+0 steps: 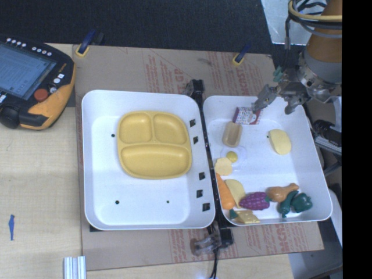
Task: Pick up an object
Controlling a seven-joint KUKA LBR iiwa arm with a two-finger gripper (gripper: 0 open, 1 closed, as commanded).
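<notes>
Camera view from above the tabletop (46, 173), at a slant: 2 shallow white bins lie side by side on a sheet of cardboard. The left bin (99, 208) carries 1 yellow divided plate (154, 144). The right bin (308, 167) carries the candidate objects, all toy foods: a small red-and-white packet (244, 117) near the far edge, a tan block (232, 135) just beside it, a pale yellow lemon-like piece (281, 142), 2 small yellow pieces (226, 163) near the divider, an orange carrot (226, 195), a purple grape cluster (254, 201), a brown drumstick (282, 191), a green vegetable (296, 203) and a flat yellow wedge (247, 217) at the near edge.

The arm enters from the right, its orange band above the wrist. The gripper (278, 100) hangs over the far right part of the right bin, with its 2 fingers (261, 102) spread apart and nothing between them. 1 fingertip lies close to the packet; whether it touches cannot be told from this angle.

Progress, as judged from this layout: the approach seems under way, but no grasp is made and no object is lifted. All items rest on the bin floor. Remaining steps are the descent onto 1 object, most likely the packet given its nearness, the closing of the fingers and the lift. A handheld control pendant (32, 86) lies at the far left.
</notes>
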